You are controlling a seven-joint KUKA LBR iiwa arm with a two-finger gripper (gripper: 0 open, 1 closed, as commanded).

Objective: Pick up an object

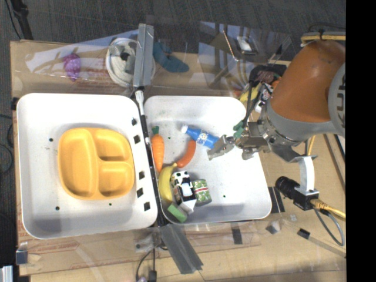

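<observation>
Across the bench lay two shallow white bins side by side. Left bin point(35, 116): held one yellow divided tray point(97, 162) with three compartments, set near its middle. Right bin point(247, 192): held a cluster of small objects toward its nine and seven o'clock edges. Listed from the top: a blue and white bottle point(198, 137), lying slantwise near the centre; an orange sausage-shaped toy point(187, 154) at its six o'clock, tilted; a toy carrot point(157, 150) with green top, lying along the bin's nine o'clock wall; a yellow banana point(165, 182) below the carrot; a black and white item point(184, 188) touching the banana; a green patterned block point(202, 192) just beside that item at its three o'clock; a green piece point(177, 213) at the seven o'clock corner. Gripper point(219, 148): hung over the right bin at the bottle's three to four o'clock, near it, on the grey arm with orange band point(305, 81). Whether its jaws were parted or closed could not be told, and nothing was seen between them.
</observation>
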